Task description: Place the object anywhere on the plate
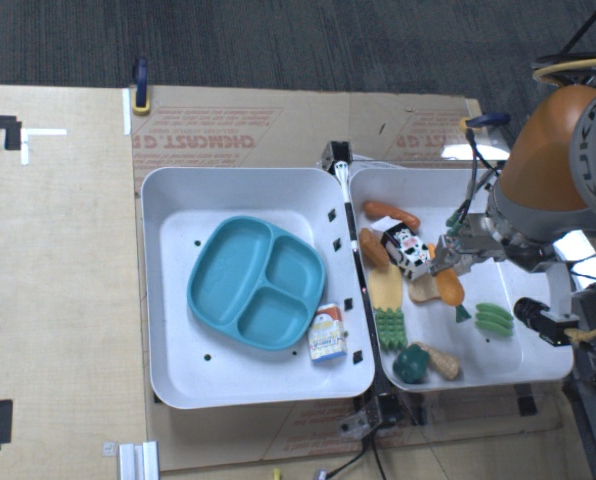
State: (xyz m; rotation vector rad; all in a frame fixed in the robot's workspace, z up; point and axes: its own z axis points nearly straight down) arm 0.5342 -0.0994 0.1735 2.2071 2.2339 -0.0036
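Over the right bin [538,363], arm [553,153] reaching in from the right, gripper [448,256] down low among the toys near the bin's middle. Impossible to tell how far the fingers stand apart, or whether anything sits between them; too small and too crowded there. Just beside the gripper, a black-and-white toy cow [406,249], an orange carrot-like piece [449,288] and a brown bread-like piece [374,248]. Further up, a sausage [392,212]; lower down, a yellow slab [384,288], a ridged green piece [389,325], a dark green lump [411,364] with a tan piece [443,364] touching it, and a green pea pod [494,318] off to the right.

Across in the left bin [168,268], a blue three-part plate [253,283], all compartments bare. Just beside its lower right edge, a small carton [327,333], lying on the bin floor and not on the plate.

Judging by the layout: task barely begun. No object on the plate yet. Likely at the picking stage, with the cow or the carrot as the probable target, though uncertain which. Remaining: a firm hold, a lift clear of the bin wall, a carry across the divider to the left, and a release over any part of the plate.
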